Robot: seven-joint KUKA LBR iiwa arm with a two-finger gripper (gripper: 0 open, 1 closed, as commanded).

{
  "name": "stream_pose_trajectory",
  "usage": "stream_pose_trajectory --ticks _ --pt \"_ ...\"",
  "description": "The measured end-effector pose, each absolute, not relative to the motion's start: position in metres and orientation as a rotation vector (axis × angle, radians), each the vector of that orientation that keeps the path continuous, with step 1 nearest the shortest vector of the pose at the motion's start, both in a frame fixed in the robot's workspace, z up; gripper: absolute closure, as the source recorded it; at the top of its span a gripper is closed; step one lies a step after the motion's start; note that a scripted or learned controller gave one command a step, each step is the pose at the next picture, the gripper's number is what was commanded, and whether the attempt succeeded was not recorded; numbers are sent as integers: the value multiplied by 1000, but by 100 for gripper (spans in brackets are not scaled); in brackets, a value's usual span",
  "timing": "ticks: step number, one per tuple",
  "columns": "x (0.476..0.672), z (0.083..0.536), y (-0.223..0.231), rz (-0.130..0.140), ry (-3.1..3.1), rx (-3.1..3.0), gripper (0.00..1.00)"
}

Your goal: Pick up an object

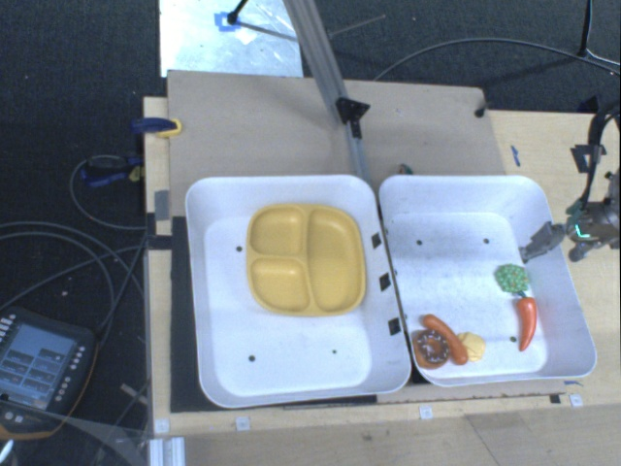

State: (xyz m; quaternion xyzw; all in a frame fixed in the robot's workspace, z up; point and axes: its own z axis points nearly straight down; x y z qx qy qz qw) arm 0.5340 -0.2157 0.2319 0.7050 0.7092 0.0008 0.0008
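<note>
On the table [320, 124], 2 white bins sit side by side. The right bin [456, 216] holds 4 toys along its near and right sides: an orange carrot [526, 322] with a leafy green top, a red sausage [444, 337], a chocolate doughnut [429, 349] and a small yellow piece [473, 346] (shape unclear). The left bin [223, 357] holds a yellow divided plate [306, 258]. The robot's jaws [558, 239] hover over the right bin's far right rim; how far open they are cannot be told.
</note>
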Motion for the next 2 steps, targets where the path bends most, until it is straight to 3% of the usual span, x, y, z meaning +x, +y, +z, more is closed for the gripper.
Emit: stream_pose_trajectory --ticks 2 --pt "529 125 -216 -3 2224 2223 0"
